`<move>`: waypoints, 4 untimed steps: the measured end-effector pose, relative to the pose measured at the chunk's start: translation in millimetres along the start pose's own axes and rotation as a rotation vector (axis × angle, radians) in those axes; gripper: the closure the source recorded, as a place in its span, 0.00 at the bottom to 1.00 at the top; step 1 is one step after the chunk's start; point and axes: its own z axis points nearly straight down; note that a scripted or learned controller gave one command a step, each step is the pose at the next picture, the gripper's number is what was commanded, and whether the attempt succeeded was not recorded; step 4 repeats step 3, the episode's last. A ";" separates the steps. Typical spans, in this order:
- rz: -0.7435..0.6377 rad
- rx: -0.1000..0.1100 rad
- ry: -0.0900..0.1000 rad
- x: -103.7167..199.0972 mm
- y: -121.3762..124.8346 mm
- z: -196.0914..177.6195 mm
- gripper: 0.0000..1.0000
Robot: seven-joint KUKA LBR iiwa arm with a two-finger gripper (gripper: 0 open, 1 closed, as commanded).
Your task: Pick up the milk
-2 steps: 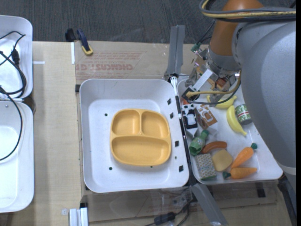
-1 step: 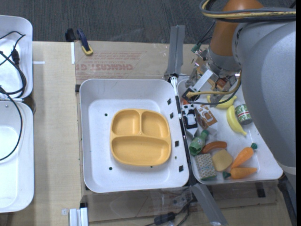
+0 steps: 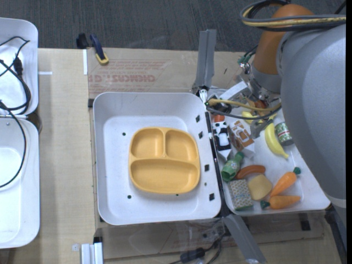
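Observation:
The milk is a small white carton with black cow patches. It lies along the left wall of the right bin, close to the divider. The grey arm with its orange band reaches down over the far end of that bin. Its gripper sits low among cables and toy food, up and to the right of the milk and a short way from it. Nothing of the milk appears lifted; it rests on the bin floor.
Beside the milk lies a brown carton, then a banana, a green can, a green bottle, a sausage and two carrots. The left bin holds a yellow divided plate.

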 end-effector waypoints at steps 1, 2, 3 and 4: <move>-0.123 -0.002 0.001 9.0 -37.7 -21.6 0.00; -0.124 -0.002 0.001 9.0 -37.8 -21.5 0.00; -0.144 0.000 -0.001 -24.5 -6.1 0.6 0.00; -0.144 0.000 -0.001 -24.5 -6.1 0.6 0.00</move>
